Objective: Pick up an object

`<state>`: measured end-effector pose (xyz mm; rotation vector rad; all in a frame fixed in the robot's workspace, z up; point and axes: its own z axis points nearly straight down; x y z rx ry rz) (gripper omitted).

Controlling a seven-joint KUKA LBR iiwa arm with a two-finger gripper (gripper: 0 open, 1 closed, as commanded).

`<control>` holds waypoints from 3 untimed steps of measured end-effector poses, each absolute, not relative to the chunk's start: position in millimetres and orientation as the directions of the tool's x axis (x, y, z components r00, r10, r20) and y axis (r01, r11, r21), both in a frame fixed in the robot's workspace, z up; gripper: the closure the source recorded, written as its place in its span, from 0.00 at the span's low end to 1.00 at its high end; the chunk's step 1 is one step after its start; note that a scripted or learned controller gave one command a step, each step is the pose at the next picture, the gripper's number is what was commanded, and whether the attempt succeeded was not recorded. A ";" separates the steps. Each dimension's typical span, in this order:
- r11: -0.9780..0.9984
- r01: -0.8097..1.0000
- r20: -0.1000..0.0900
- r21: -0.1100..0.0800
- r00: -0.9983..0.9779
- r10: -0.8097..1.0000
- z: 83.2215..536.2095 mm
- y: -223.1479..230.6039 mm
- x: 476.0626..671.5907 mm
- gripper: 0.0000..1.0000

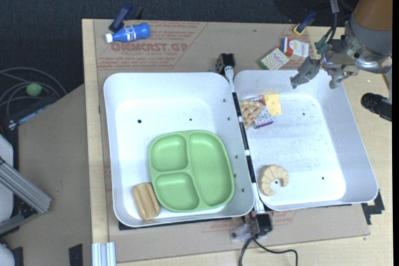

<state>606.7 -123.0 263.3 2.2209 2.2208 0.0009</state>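
While hanging over the right bin's (349, 134) 1 o'clock corner, the claw (319, 74) is spread wide with nothing between its fingers.

From the claw: yellow block (272, 104) and waffle-fry packet (254, 113) lie touching at about 8 o'clock, by the bin's left wall; curled pastry (274, 178) sits well apart at 7 o'clock, near the front rim. Left bin (124, 109) at 9 o'clock holds a green divided plate (190, 169) and, just beside it, a tan bread piece (145, 200).
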 end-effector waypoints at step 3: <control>-0.001 1.000 -0.001 0.001 0.001 1.000 84.7 -145.3 666.4 0.00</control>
